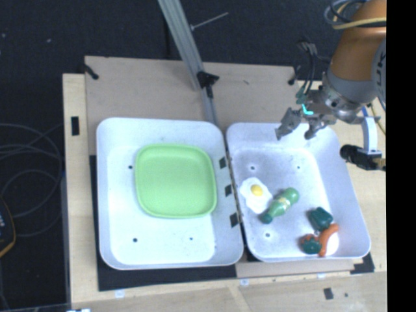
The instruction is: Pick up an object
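With its fingers spread wide and holding nothing, the gripper (300,127) hangs well beyond the fried egg (254,194), whose flatness risks a failed pinch.

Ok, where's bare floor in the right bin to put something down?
The right bin is bare across its far half, beneath the gripper. The near half is crowded: fried egg and green bottle mid-floor, dark green piece and orange-white toy in the near right corner.
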`<control>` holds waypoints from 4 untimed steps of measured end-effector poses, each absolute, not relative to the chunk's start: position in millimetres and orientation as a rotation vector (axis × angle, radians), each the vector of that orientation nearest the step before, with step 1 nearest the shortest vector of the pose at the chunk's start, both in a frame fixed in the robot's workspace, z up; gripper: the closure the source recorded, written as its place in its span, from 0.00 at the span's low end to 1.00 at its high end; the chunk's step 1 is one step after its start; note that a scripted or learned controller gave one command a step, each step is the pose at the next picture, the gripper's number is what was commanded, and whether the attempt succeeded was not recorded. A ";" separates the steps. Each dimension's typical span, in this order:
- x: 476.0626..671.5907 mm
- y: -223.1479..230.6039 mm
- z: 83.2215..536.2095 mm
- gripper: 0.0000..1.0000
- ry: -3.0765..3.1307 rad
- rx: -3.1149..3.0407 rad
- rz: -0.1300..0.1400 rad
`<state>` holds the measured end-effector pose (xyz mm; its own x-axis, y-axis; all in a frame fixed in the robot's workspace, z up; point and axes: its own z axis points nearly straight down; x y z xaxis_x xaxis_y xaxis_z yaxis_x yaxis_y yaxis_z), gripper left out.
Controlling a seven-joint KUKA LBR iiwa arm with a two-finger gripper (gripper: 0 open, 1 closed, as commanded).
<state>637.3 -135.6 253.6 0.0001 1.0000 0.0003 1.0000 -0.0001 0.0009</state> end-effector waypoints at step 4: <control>634.2 -141.9 100.9 0.00 2.220 2.223 0.002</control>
<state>634.2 -141.9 100.9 0.0013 1.0000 0.0005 1.0000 -0.0013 0.0012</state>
